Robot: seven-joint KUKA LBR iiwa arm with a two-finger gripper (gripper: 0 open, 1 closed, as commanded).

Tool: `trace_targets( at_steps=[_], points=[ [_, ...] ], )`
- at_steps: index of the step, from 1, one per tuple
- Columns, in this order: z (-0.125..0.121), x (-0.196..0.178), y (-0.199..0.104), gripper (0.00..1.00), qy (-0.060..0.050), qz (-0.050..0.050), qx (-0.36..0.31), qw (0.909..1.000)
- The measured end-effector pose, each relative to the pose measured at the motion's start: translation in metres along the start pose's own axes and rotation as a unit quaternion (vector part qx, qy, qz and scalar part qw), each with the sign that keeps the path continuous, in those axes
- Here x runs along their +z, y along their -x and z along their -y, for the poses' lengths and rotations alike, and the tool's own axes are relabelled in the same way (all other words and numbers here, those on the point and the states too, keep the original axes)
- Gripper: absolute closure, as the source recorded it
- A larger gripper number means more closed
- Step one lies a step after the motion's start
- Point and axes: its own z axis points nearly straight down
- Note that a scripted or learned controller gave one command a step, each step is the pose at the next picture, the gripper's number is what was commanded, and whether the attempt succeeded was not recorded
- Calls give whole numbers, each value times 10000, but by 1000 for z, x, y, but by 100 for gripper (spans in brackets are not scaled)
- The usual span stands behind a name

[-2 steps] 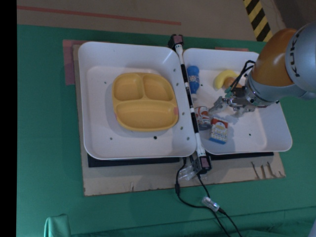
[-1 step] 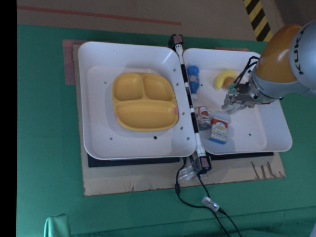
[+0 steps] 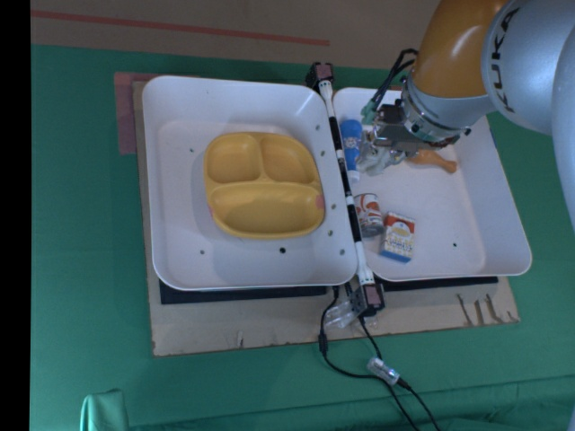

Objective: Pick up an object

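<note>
Small carton (image 3: 399, 236) lies well below hand (image 3: 388, 155).

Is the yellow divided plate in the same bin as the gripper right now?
No, the yellow plate lies in the left bin; the gripper is over the right bin.

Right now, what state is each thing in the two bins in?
Yellow divided plate: flat in the left bin, right way up.
Blue and white tube: lying by the right bin's left wall.
Small carton: lying flat, apart from the claw.
Orange object: lying partly under the claw.
</note>
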Motion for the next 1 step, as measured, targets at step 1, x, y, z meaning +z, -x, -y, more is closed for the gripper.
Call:
trace_targets(
  at_steps=[1],
  points=[
    [-57,-60,4,100,11,12,1,10000]
  ],
)
